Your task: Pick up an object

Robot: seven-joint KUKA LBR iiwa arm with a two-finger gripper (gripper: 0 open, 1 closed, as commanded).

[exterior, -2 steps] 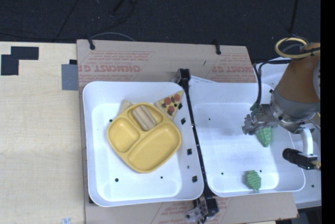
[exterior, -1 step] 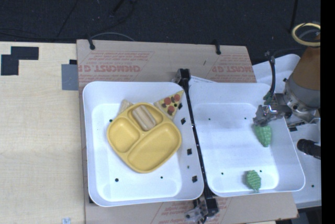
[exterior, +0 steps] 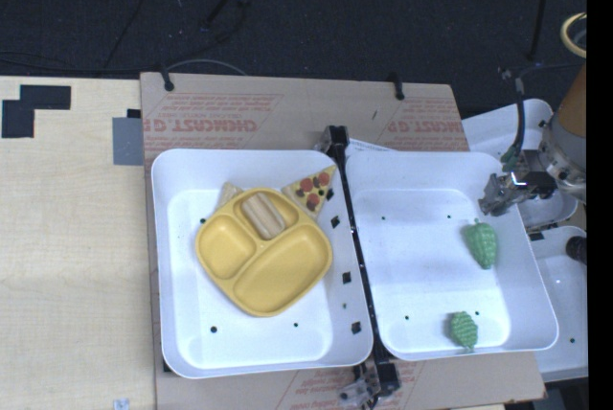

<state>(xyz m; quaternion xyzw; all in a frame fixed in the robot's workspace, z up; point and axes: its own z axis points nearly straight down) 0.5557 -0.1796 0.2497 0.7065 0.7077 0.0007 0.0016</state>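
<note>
In the right bin (exterior: 412, 255), a light green bumpy object (exterior: 484, 243) lies near the right wall. A second, smaller green object (exterior: 464, 330) rests near the front rim. My gripper (exterior: 500, 194) hangs over the bin's upper right edge, just above and slightly right of the upper green object, apart from it. Nothing shows in its grasp. In the left bin (exterior: 177, 303), a yellow divided plate (exterior: 273, 269) holds a tan bread-like piece (exterior: 262, 214) in its upper compartment. A toy pizza slice (exterior: 315, 189) lies at the plate's upper right.
A black divider (exterior: 349, 245) runs between the two bins. The bins sit on a cardboard sheet (exterior: 287, 116). The arm's orange band (exterior: 573, 106) and cables stand at the right edge. The wooden bench (exterior: 67, 255) extends to the left.
</note>
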